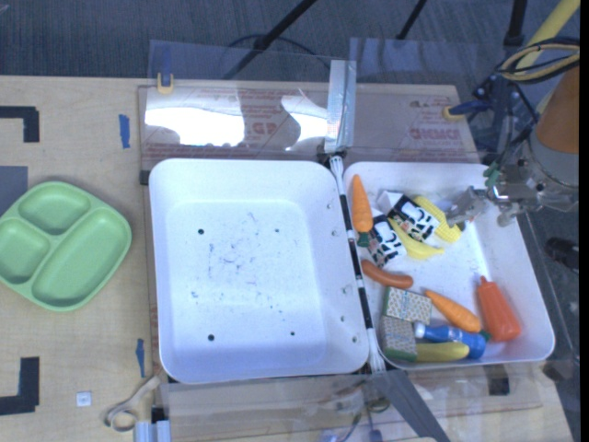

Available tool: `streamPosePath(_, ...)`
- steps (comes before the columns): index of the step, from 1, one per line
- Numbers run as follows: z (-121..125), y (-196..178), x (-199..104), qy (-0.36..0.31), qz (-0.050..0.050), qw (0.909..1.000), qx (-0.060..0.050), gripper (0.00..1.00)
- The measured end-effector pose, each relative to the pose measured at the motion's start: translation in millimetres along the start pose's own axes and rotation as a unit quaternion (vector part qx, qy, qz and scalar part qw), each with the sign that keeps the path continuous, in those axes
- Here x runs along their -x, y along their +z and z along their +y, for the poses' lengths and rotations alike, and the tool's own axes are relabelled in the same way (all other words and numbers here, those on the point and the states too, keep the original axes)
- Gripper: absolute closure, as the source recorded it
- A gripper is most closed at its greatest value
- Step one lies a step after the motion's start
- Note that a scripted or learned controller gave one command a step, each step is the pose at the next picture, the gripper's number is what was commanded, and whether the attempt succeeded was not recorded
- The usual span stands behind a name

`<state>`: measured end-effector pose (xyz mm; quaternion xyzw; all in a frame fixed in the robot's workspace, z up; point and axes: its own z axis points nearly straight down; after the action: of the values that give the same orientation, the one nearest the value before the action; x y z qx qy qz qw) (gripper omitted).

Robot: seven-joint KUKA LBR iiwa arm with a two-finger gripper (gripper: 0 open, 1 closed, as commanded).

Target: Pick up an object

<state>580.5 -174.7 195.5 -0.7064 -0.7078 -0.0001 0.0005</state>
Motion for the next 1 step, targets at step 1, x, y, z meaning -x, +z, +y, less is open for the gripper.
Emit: streamPosePath(1, 38.1, 80.2, -2.9, -0.098, -0.004, 0.995, 0.015, 0.0)
